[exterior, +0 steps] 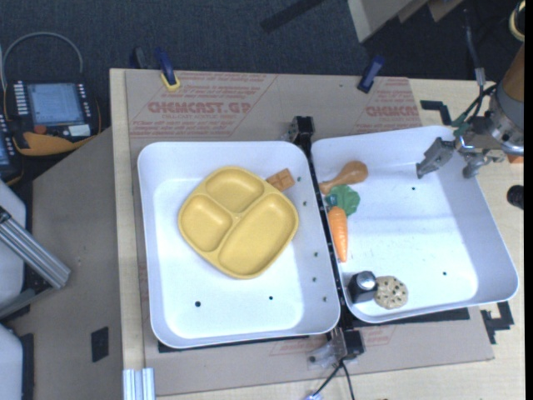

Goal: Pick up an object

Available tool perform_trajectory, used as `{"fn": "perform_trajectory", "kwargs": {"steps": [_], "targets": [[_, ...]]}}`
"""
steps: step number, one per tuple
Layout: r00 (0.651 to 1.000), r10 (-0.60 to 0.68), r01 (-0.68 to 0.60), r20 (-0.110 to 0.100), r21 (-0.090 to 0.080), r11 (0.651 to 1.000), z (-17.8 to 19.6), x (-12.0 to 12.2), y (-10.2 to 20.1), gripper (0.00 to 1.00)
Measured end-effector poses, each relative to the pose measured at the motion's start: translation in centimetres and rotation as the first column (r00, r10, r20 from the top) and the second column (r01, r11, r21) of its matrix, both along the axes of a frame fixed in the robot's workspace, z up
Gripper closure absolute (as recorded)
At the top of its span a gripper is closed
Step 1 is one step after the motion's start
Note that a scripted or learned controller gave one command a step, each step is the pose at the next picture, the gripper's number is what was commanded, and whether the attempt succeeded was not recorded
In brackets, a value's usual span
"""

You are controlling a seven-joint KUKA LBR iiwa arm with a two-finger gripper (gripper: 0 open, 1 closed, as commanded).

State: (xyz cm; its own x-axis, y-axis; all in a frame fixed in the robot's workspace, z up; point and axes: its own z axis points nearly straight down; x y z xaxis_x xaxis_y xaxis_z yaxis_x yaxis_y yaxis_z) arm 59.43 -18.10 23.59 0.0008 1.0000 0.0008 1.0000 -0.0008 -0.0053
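2 white bins sit side by side on my bench. My gripper (pixel 452 155) hovers at 2 o'clock over the right bin (pixel 466 248), fingers spread and holding nothing. Along that bin's left wall lie a wooden spoon (pixel 346 175), a carrot (pixel 337 230) and, at 6 o'clock, a cookie (pixel 390 292) (beside a small black-and-silver piece (pixel 362 285)). The left bin (pixel 166 282) holds a yellow divided plate (pixel 238 222). The right bin's middle lies bare.
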Motion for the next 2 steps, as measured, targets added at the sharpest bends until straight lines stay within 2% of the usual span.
{"fn": "perform_trajectory", "kwargs": {"steps": [1,2], "targets": [[1.000,0.000,0.000,-0.001,0.001,1.000,-4.5,-0.5,-0.4,0.00],[1.000,0.002,-0.002,0.000,0.001,1.000,-10.1,0.4,-0.3,0.00]]}}
